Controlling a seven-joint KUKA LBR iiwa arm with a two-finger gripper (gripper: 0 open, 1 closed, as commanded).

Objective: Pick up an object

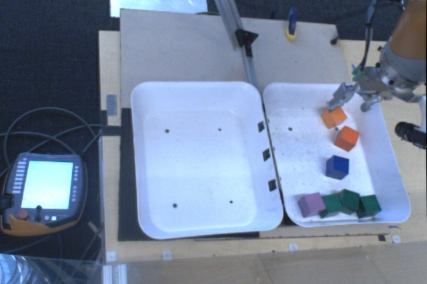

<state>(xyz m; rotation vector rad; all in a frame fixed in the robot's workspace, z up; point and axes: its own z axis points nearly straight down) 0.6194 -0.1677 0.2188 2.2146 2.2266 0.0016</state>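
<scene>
One orange block sits just below the claw; whether the claw is wide or narrow, I cannot tell.

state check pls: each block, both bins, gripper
gripper: over right bin's far end, above light orange block
light orange block: loose on bin floor
orange block: loose
blue block: loose, apart
purple block: near wall, beside green blocks
green blocks: clustered
right bin: holds all blocks

Teach pendant, perhaps, beside bench.
</scene>
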